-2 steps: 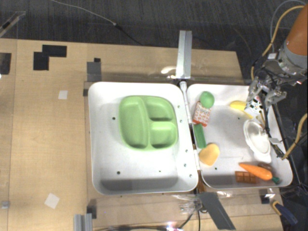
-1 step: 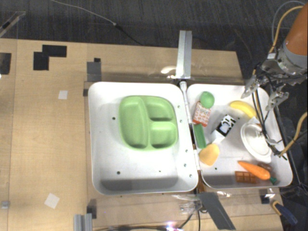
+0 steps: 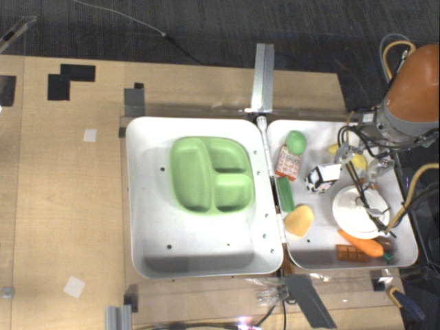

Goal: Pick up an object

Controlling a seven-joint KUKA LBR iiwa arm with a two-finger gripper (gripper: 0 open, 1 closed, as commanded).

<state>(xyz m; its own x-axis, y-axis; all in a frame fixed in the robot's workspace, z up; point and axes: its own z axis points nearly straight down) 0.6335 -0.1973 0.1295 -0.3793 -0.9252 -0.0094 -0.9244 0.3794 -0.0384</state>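
Observation:
The right bin [image 3: 405,253] holds several small objects. Among them are a green ball [image 3: 295,141], a red and white packet [image 3: 289,162], a green stick [image 3: 284,193] and a yellow lump [image 3: 299,220]. A white round dish [image 3: 354,212], an orange carrot [image 3: 362,243] and a brown bar [image 3: 348,253] lie there too. The arm's orange band [image 3: 416,81] is above the bin's far right corner, with cables hanging below it. The gripper [image 3: 323,177] appears as a small white and black piece low in the bin's middle, between the packet and the dish. Nothing shows between its fingers.
The left bin [image 3: 148,239] bears a green divided tray [image 3: 210,174]. A metal post [image 3: 263,81] stands behind the wall between the bins. A small yellow piece [image 3: 342,150] lies under the cables. Wooden bench top [image 3: 62,198] extends to the left.

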